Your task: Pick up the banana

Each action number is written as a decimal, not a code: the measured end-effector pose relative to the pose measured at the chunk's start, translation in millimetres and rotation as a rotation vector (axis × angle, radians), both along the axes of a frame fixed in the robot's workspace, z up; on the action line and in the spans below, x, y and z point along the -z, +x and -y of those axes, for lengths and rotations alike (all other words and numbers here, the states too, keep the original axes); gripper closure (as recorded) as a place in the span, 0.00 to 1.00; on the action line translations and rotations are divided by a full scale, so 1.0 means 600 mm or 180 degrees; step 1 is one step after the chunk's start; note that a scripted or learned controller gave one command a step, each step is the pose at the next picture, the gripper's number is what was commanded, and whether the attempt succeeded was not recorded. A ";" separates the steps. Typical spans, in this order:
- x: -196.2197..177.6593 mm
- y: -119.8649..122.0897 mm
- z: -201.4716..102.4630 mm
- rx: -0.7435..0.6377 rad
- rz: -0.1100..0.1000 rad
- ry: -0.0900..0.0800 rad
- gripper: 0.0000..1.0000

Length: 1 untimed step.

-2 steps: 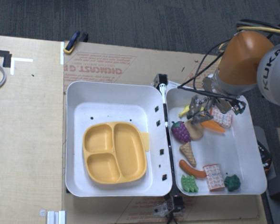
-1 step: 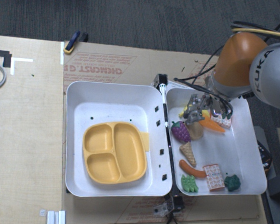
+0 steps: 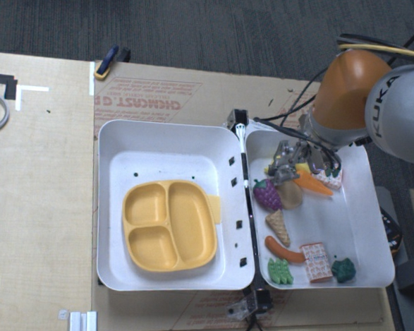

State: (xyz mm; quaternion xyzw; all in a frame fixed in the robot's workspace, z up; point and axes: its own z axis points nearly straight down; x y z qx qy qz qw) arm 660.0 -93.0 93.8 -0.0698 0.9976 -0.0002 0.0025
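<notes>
Two white bins sit side by side on the tabletop (image 3: 34, 206). The left bin (image 3: 116, 155) holds a yellow divided plate (image 3: 169, 224). The right bin (image 3: 361, 229) holds toy food: purple grapes (image 3: 267, 194), a carrot (image 3: 314, 184), a cone (image 3: 278, 226), a sausage (image 3: 286, 252), a red box (image 3: 316, 262) and green pieces. The claw (image 3: 289, 163) is down at the bin's far end; whether it is open or closed cannot be told. A sliver of yellow, likely the banana (image 3: 302, 168), shows just beside it, mostly hidden
</notes>
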 end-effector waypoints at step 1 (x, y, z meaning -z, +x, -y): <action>-0.165 -0.015 -0.005 0.0818 0.0003 0.0002 1.00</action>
